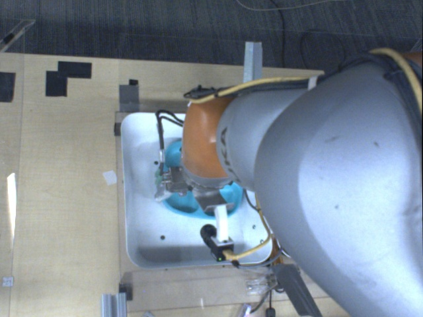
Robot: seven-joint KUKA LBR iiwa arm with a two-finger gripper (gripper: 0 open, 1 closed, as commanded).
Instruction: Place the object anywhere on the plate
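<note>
Plate (177, 202) blue in white bin (135, 177), end effector (173, 182) low over it, arm (284, 177) covering

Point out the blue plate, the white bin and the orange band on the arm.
blue plate (177, 204): camera view, lower left rim.
white bin (141, 177): camera view, bare floor at left.
orange band (200, 140): camera view, its middle.

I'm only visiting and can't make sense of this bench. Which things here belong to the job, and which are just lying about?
Part of the job:
- blue plate, mostly hidden under the arm
- white bin holding the plate
- arm, its wrist low over the plate

The object to be placed cannot be made out.

Just lying about:
- black cable on the dark floor
- black patches on the wooden bench
</note>
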